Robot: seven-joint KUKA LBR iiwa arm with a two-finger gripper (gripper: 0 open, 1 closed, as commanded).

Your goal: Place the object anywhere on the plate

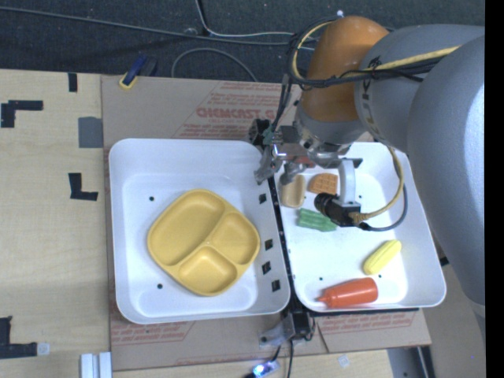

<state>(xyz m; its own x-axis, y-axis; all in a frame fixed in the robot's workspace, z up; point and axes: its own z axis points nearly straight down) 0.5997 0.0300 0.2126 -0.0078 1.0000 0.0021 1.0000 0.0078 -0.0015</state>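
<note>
The big grey arm (441, 132) sweeps in from the right, its orange band (346, 46) sitting high over the right bin. Below it lie the two white bins side by side on the bench: the left bin (130, 211) and the right bin (417, 282). In the left bin rests the yellow plate (203, 241), three compartments, nothing on it. Over to the right bin now, and the gripper (303, 181) is down at the bin's upper left corner, right by the wall shared with the other bin. Whether it is open or shut I cannot tell; the wrist hardware hides that. Just beside it sit a pale beige piece (293, 192) and an orange-brown cracker-like piece (323, 183), with a green bean-like object (316, 221) just below them. Further toward the near edge lies a yellow corn cob (382, 256), and nearest of all a red-orange carrot-shaped object (349, 292).
</note>
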